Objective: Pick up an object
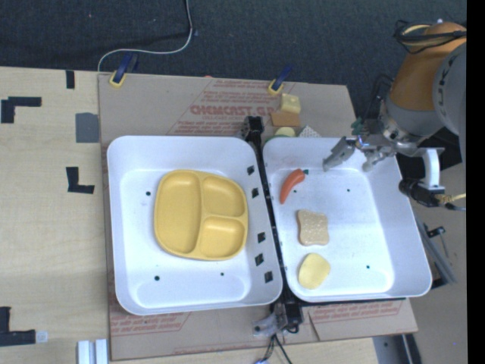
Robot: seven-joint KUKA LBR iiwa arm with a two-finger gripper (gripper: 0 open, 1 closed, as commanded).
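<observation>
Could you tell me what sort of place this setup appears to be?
Probably a robotics lab's pick-and-place test bench: two white bins clamped onto cardboard, toy food like a carrot and bread slice, and a yellow divided plate.

My gripper (355,152) looks like bare grey metal with a dull shine. Both bins (189,290) are smooth white plastic, faintly glossy. In the left bin, the yellow plate (201,213) seems matt plastic. The bread slice (312,227) looks rough, the carrot (291,183) smooth. Underneath lies brown printed cardboard (227,108).
</observation>
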